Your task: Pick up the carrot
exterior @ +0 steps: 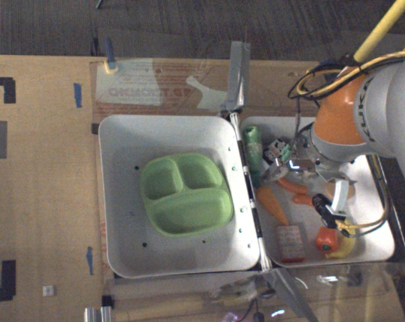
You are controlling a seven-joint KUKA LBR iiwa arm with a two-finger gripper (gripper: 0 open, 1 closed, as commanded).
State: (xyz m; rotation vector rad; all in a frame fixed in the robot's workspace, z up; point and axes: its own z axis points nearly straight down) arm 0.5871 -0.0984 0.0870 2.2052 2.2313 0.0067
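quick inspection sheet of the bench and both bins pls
surface: bench bears left bin and right bin
job's things: carrot lies in right bin, near its left wall
clutter: green divided plate in left bin; green bottle, pinkish block, second orange piece, red and yellow toys in right bin
grippers: gripper low over right bin, beside the bottle; nothing seen held
cables: yellow and black cables loop on arm
surroundings: blue tape, dark floor

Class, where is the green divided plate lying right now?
The green divided plate lies in the left white bin, near its middle, left of the carrot in the right bin.
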